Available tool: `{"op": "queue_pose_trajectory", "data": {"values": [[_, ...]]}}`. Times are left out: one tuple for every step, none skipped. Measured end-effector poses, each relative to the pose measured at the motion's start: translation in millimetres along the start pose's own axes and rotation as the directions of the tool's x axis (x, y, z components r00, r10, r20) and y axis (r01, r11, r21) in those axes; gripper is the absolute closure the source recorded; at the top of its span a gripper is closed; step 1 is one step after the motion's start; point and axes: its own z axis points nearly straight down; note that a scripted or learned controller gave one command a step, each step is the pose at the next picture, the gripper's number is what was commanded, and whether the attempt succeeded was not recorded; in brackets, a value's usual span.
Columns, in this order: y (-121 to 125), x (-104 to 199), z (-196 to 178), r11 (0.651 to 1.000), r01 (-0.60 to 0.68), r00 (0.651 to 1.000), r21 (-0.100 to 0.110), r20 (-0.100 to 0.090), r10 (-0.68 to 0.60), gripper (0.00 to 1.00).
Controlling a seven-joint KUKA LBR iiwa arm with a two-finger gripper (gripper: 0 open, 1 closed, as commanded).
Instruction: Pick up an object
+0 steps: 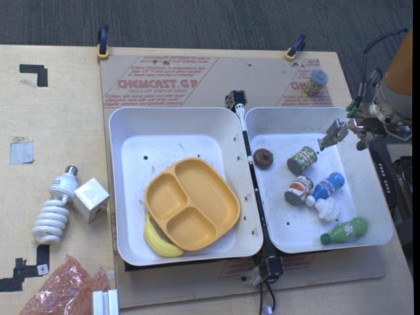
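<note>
The gripper (336,135) hung over the upper right part of the right bin (374,238), reaching in from the orange-banded wrist at the bench's edge; nothing lay between its fingers, and from where I stood I could not tell how wide they were set. Nearest to it, just below and left, lay a small green-and-white can (302,158) on its side, apart from the rest, and that looked to me the easiest pick. Further down, a red-and-white can (298,189), a blue bottle (327,187) and a small white piece (327,209) lay bunched and touching, so a grasp there risked nudging neighbours. A green bottle (344,231) lay near the front wall and a brown doughnut-shaped thing (263,158) near the left wall, both awkward beside a rim. To do it well, I judged, the arm should centre over the lone can, straddle its short width, and come straight down before closing. In the left bin (125,176) sat a yellow divided plate (191,203) over a banana (159,240).
</note>
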Motion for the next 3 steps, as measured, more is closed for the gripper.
{"op": "queue_pose_trajectory", "data": {"values": [[31,30,118,1.000,0.000,1.000,0.001,0.000,0.001,0.00],[26,28,153,1.000,-0.002,1.000,0.002,-0.001,0.002,0.00],[26,27,143,1.000,-0.003,1.000,0.000,0.000,0.003,1.00]]}}
